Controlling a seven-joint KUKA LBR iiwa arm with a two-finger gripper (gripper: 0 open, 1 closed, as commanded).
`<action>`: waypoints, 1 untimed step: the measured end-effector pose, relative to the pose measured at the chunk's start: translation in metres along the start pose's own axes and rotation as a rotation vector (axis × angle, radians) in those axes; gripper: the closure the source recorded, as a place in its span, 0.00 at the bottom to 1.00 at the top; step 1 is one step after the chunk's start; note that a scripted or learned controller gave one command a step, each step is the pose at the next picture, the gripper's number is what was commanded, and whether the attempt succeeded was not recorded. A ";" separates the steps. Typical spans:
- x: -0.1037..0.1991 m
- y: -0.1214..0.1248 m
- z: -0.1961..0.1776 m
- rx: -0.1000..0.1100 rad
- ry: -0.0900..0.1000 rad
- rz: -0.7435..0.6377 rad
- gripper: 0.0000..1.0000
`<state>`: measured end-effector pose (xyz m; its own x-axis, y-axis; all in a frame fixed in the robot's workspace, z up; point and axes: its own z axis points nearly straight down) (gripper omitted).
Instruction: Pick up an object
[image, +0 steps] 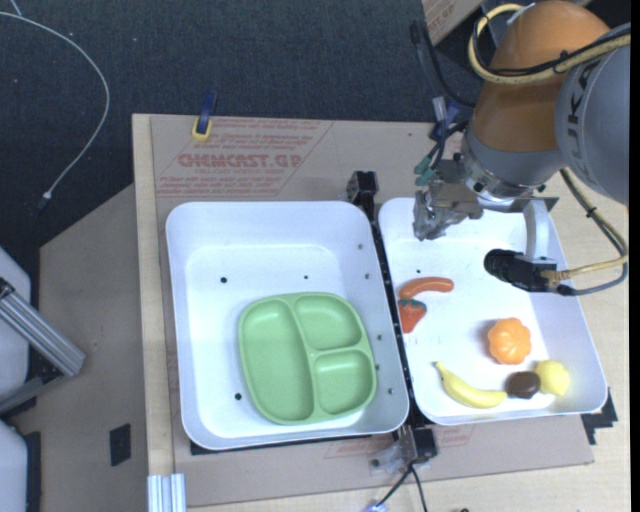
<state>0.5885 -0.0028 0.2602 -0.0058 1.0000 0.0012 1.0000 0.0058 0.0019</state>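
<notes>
Whether the jaws are open or closed cannot be told; the gripper (437, 222) hangs over the upper left corner of the right bin (575, 330). Below it lie a sausage (426, 287) and strawberry (412, 313), then an orange (509, 340), banana (468, 389) and lemon (553, 377). The left bin (200, 310) holds a green tray (305, 356).

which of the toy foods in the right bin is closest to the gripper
The orange-red sausage, lying at the left of the right bin just below the gripper. The strawberry, orange, banana and lemon sit farther down.
</notes>
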 end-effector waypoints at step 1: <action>0.053 0.011 0.001 -0.001 0.000 0.000 1.00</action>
